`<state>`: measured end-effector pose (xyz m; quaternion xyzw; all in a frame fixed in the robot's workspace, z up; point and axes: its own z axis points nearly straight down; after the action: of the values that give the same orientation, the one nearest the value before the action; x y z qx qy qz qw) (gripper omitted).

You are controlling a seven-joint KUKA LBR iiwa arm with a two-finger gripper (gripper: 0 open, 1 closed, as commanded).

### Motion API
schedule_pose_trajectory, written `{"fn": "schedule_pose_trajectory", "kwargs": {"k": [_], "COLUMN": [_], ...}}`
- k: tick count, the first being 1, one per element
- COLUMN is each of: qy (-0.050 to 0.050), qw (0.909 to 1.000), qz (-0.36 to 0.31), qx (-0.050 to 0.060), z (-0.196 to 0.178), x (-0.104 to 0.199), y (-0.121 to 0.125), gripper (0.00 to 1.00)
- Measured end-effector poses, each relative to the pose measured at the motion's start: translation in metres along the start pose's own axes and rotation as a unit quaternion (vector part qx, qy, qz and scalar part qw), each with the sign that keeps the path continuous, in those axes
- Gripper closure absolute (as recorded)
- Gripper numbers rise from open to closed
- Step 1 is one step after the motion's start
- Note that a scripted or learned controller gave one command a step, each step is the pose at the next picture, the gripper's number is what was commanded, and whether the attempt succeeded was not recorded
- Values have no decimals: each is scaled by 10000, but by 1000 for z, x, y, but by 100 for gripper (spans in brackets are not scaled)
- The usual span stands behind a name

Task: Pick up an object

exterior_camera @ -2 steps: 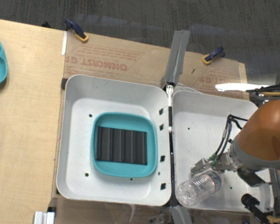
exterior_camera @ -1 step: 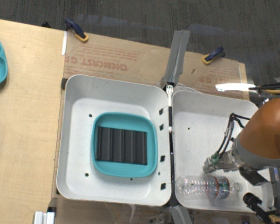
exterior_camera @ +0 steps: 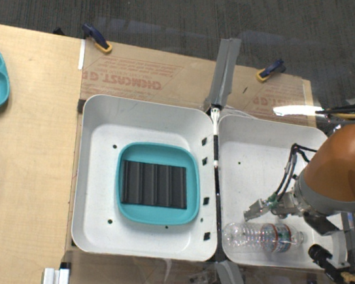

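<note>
My fingers (exterior_camera: 256, 209) in right bin (exterior_camera: 255, 150), spread or pinching I cannot tell, just above clear plastic bottle (exterior_camera: 262, 237) lying sideways, teal tray (exterior_camera: 156, 184) in left bin (exterior_camera: 95, 159).

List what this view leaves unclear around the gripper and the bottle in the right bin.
- Gripper: too small and partly masked by the arm's wrist to read its state.
- Contact with the clear bottle: the gripper sits just above it, but touching or apart cannot be told.
- Bottle contents and label: transparent plastic and glare blur them.
- Right bin, far right side: covered by the orange band.
</note>
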<state>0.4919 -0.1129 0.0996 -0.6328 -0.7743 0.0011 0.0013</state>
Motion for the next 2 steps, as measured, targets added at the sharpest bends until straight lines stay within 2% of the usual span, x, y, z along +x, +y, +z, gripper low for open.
{"fn": "schedule_pose_trajectory", "kwargs": {"k": [1, 2], "qy": [-8, 4], "qw": [9972, 9995], "qz": [742, 306], "qx": [-13, -3], "z": [-27, 9], "x": [-71, -56], "y": [-29, -27], "gripper": [0, 0]}}
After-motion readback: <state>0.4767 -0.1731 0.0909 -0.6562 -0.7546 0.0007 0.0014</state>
